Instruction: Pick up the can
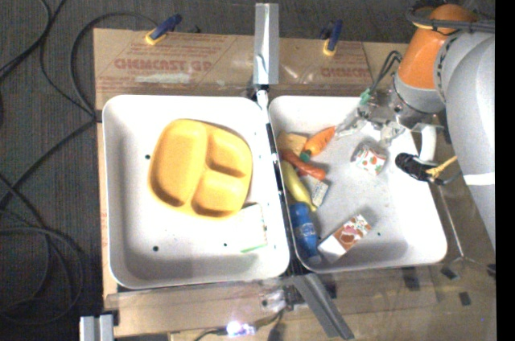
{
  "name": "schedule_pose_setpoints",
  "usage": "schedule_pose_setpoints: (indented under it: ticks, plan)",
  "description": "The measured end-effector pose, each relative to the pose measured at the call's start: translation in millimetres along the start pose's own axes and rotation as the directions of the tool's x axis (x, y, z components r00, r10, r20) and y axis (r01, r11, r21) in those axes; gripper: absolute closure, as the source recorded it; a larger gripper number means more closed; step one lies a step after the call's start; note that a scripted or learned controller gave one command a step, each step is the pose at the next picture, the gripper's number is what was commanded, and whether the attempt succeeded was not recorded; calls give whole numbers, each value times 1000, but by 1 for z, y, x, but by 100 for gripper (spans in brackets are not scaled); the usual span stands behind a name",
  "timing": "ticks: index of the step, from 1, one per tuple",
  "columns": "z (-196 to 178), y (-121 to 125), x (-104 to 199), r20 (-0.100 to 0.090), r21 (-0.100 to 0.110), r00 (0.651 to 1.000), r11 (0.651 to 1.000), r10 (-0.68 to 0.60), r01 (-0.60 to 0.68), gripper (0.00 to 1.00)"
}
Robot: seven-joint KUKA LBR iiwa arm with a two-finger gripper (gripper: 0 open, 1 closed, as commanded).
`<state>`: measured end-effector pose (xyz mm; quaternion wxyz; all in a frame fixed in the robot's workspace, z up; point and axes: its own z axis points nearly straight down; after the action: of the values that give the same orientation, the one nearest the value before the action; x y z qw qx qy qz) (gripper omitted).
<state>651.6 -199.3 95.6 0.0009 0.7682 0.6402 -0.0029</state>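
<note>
Two white bins side by side on the bench. Left bin (pixel 129 251): a yellow divided tray (pixel 203 167) lying tilted near its middle. Right bin (pixel 418 243): the can (pixel 368 161), small, white with red markings, lies in the upper-right part of the bin, on bare floor. Gripper (pixel 372 122) hangs just above it in the frame, near the bin's upper right; whether the fingers stand wide or narrow cannot be told, and nothing is seen between them. An orange carrot (pixel 319 141) sits left of the gripper. Along the bin's left wall: a yellow banana (pixel 296 185) and a blue bottle (pixel 304 228). A white-and-red carton (pixel 348 234) lies near the lower middle.
</note>
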Motion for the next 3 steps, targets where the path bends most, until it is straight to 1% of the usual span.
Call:
schedule_pose_setpoints:
  ticks: [1, 2, 3]
  plan:
    - [4, -37, -8, -24, -13, 961, 961, 276, -276, 0]
    - [-44, -38, 66, -3, 7, 952, 952, 305, -305, 0]
    - [8, -69, 14, -8, -3, 903, 903, 429, -429, 0]
